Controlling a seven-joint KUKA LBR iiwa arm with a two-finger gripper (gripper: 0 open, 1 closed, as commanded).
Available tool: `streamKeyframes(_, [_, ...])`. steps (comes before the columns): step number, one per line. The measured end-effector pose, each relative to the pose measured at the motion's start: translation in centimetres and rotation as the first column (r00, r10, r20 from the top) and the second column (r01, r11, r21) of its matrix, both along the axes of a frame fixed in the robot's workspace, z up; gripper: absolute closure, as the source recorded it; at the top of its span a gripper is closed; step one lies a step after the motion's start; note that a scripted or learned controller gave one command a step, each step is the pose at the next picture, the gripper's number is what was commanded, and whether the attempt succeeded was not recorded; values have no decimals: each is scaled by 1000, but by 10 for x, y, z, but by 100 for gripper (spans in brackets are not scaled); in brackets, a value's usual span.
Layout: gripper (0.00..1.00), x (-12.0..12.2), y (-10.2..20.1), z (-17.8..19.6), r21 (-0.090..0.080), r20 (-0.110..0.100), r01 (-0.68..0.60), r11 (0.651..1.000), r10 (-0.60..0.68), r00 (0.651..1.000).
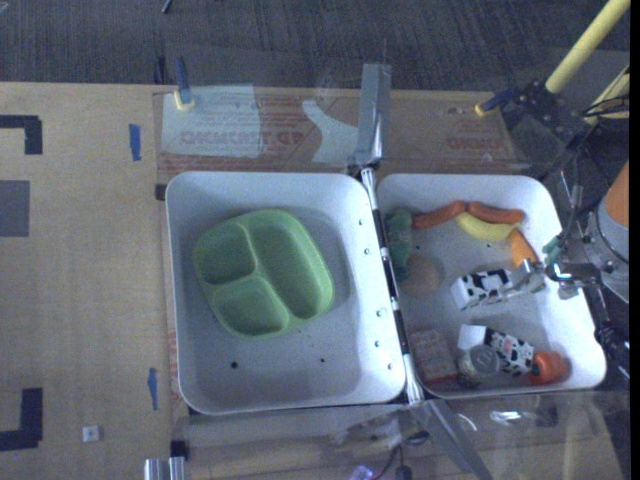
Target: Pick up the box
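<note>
I see the gripper at the right of the frame, low in the right bin, its 2 fingers spread just right of the box, which lies mid-bin. A green tray fills the left bin.

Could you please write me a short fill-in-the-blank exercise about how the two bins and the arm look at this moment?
1. The green divided plate lies in the ___ bin as the camera sees it.
2. The gripper is over the ___ bin, beside the black-and-white carton.
3. The yellow banana lies just below two ___ sausages.
4. The plate has ___ compartments.

Missing words: left; right; orange; three
</note>
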State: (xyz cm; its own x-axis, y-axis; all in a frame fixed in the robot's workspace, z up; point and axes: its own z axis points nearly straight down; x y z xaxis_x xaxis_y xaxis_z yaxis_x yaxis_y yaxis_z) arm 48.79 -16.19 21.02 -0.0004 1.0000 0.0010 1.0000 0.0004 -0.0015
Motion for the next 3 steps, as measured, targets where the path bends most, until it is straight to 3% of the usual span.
streamKeyframes(1, [0,0,0,0,0,0,0,1000,0,1000])
streamKeyframes(2, [0,-8,16,40,-2,3,96,995,-96,995])
streamKeyframes(3, [0,-9,66,-53,-1,0,107,994,-107,994])
